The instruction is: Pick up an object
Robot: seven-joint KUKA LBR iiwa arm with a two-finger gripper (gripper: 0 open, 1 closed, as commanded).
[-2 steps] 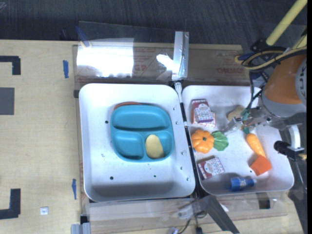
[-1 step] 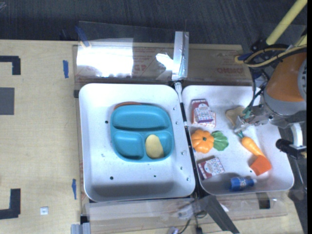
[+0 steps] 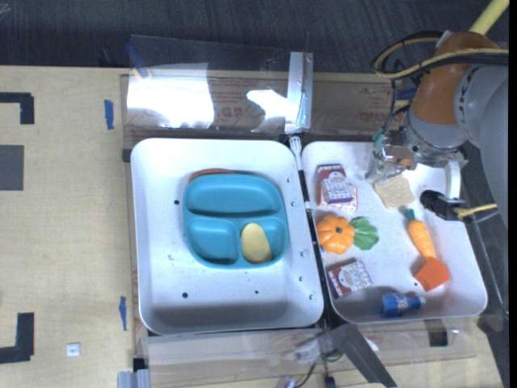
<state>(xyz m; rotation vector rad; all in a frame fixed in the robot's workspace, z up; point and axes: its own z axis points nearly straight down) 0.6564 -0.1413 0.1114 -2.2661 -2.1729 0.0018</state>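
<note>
While the arm reaches in at the upper right of the frame, I see its gripper low over the right bin, right above a pale cracker. I cannot tell how the fingers stand. Below lie a carrot, a pumpkin and two packets. At centre, the left bin holds a blue tray with a lemon.

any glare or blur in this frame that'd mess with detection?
Camera view: strong glare on the clear panel behind the left bin; the frame is soft overall, so the packet label is unreadable; the gripper area is bright and smeared; the yellow object in the blue tray stays clear.
</note>
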